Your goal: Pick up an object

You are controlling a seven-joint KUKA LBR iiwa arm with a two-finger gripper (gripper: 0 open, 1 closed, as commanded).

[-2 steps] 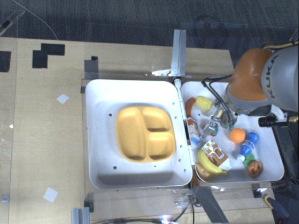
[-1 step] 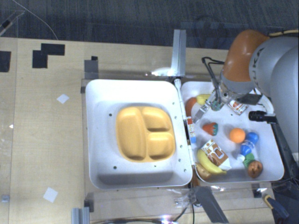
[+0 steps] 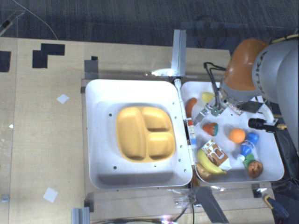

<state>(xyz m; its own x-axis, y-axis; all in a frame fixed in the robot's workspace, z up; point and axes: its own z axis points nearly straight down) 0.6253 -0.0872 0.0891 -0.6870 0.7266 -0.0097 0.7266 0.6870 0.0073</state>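
Nearest the camera, at the front of the right bin (image 3: 275, 174), a banana (image 3: 209, 164) lies flat with a brown-and-white carton (image 3: 215, 153) resting across it; the carton carries a white mark, but no lettering can be read. To the right, a brown round fruit with a green top (image 3: 254, 167) sits in the front right corner, its kind not determinable. Just behind it stands a small bottle with a blue cap (image 3: 247, 145), label illegible, and beside that an orange (image 3: 237, 135).

Mid-bin, a strawberry toy (image 3: 210, 128) lies just below the gripper (image 3: 208, 111). The gripper hangs low over the bin; its metal fingers appear slightly apart, and nothing is visible between them. A red oval item (image 3: 190, 106) rests against the bin's left wall, and a yellow item (image 3: 207, 97), partly covered by the wrist cabling, lies behind the gripper; neither can be identified further. A narrow strip with red and blue print (image 3: 190, 131) runs along the divider between the bins; text unreadable.

The left bin (image 3: 103, 125) holds a yellow compartment tray (image 3: 145, 133), three sections, upright.

The arm's grey body (image 3: 280, 73) and orange band (image 3: 244, 64) cover the right bin's far corner and are cut off at the frame edge.
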